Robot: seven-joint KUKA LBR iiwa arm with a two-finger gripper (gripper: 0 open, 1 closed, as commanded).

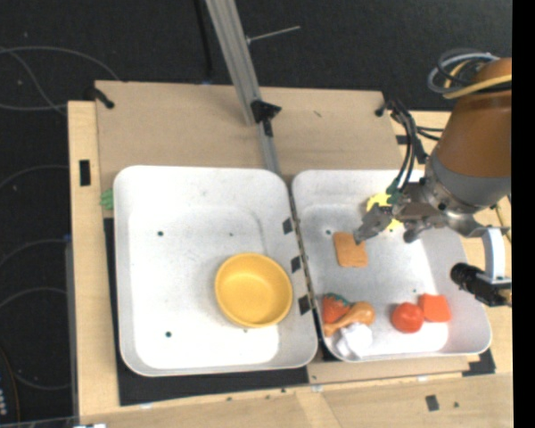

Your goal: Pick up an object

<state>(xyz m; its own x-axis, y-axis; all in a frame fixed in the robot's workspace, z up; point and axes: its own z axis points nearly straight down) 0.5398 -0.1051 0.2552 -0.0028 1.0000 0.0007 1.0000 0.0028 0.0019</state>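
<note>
The claw (pixel 390 225) hung spread, gripping nothing, with a tan block (pixel 349 250) just beside its left finger.

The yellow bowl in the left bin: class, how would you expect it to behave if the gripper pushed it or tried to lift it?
The yellow bowl sits upright on the left bin's smooth floor, so a push would probably slide it, not tip it. Its rounded, glossy-looking wall may slip from a side pinch; gripping the rim seems safer. It looks thin and probably light.
</note>
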